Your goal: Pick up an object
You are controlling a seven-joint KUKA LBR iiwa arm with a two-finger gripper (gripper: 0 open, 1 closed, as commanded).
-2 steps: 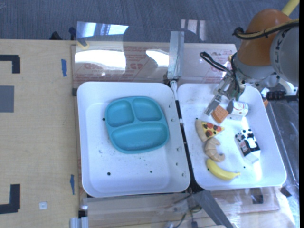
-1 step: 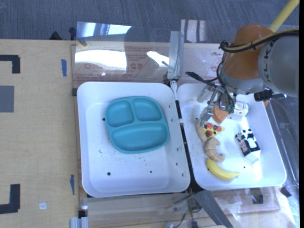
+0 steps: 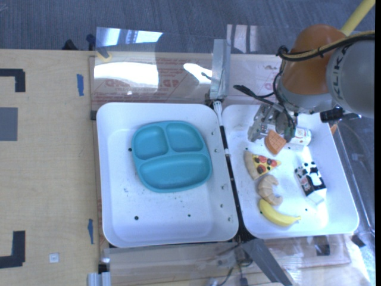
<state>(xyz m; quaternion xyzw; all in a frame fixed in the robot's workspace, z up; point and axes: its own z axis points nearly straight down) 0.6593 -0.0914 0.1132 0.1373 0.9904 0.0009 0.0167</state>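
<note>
A: Two bins: plate in the left bin, toys in the right bin. Why is the arm so low?

B: To grab, I'd judge. The gripper hangs above the orange piece, beside the pizza. Fingers slightly apart, straddling its top; contact unclear.

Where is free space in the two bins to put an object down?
Left bin: bare floor all around the blue plate, widest along the near wall. Right bin: crowded around the gripper, pizza slice, croissant and banana; small patch at its near right corner.
</note>
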